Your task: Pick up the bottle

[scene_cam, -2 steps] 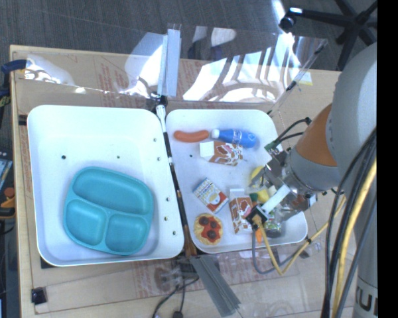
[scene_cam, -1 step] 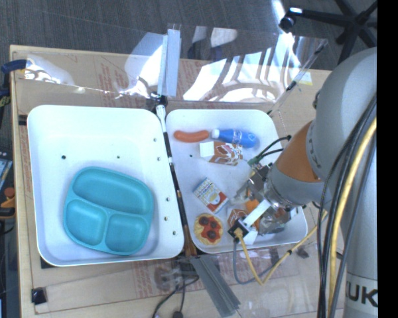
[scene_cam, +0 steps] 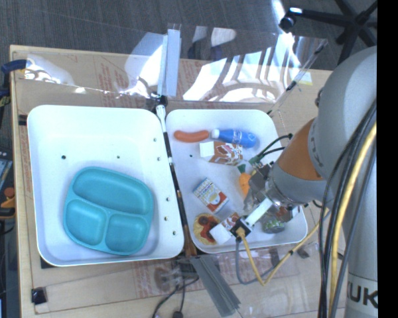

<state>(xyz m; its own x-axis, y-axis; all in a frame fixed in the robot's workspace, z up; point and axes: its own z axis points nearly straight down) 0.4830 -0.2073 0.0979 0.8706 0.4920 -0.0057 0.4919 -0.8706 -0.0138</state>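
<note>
You see a table [scene_cam: 86, 78] with two white bins side by side. The left bin [scene_cam: 46, 121] holds a teal divided plate [scene_cam: 109, 211]. In the right bin [scene_cam: 186, 121] the blue bottle [scene_cam: 239, 137], white-capped, lies on its side by the far wall, just right of an orange-red sausage [scene_cam: 192, 136]. Nearer you lie a white block [scene_cam: 206, 150], a brown packet [scene_cam: 227, 154] and a small carton [scene_cam: 209, 194]. The gripper [scene_cam: 259, 187] hangs low beside an orange piece [scene_cam: 244, 181], clear of the bottle.
</note>
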